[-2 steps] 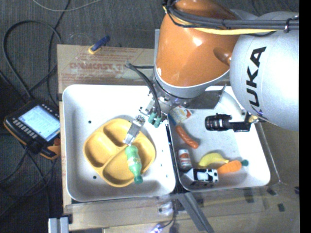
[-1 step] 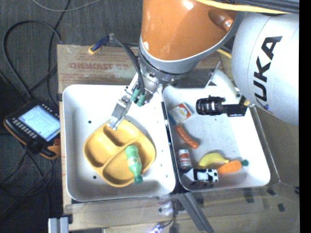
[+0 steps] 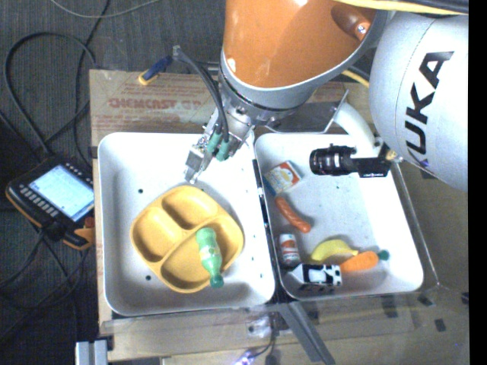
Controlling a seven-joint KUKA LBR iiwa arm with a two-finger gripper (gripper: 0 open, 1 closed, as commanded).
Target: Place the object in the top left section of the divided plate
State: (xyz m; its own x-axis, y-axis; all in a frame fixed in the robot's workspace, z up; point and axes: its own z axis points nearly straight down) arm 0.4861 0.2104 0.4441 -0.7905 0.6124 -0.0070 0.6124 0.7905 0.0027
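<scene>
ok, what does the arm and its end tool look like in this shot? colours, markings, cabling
The arm is a bulky rounded body: a glossy orange band above a grey collar, with a white link to the right bearing black "UKA" lettering. Dark cables run across the top and one loops down on the left side of the wrist. The gripper is small, metallic grey, with teal-green parts just above its tip.

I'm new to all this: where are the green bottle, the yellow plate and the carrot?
green bottle [image 3: 208,255]: camera view, its body.
yellow plate [image 3: 161,226]: camera view, bare left section.
carrot [image 3: 359,262]: camera view, orange middle.
</scene>
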